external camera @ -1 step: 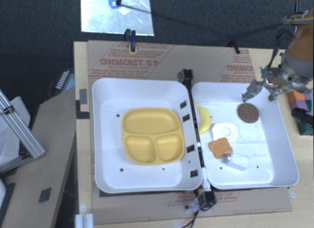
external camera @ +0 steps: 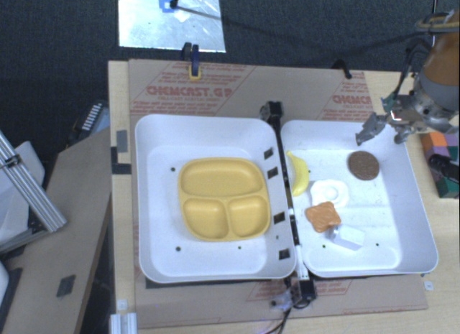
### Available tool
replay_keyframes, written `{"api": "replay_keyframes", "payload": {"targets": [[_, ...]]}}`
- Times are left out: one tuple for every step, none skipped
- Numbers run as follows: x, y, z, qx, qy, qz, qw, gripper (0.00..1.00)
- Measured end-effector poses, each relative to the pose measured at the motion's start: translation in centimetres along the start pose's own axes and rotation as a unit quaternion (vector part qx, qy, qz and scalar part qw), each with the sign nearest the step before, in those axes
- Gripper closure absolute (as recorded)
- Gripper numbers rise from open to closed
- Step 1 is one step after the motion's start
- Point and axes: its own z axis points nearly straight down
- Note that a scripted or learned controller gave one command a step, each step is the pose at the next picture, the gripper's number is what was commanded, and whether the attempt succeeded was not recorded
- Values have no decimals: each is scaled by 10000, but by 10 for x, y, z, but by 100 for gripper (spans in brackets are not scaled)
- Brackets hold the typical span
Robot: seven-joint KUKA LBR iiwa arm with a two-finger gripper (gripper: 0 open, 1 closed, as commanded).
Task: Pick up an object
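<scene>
A brown board [external camera: 215, 85] carries two white bins: the left bin [external camera: 154, 203] holds a yellow tray [external camera: 221, 197]; the right bin [external camera: 402, 239] holds toast [external camera: 323, 215], banana [external camera: 299, 172] and cookie [external camera: 364, 165]. The gripper [external camera: 387, 128] hangs spread and bare over the far rim. Dark carpet [external camera: 57, 24] lies beyond.

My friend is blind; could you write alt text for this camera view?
A robot gripper hovers over the right bin, which holds a brown disc, banana, fried egg and orange piece. The left bin holds a yellow divided tray.

Bare floor right of brown disc [external camera: 364, 165]
</scene>
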Motion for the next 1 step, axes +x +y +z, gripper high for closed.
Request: {"api": "replay_keyframes", "payload": {"targets": [[-9, 0, 55, 0, -4, 9, 10000, 0]]}}
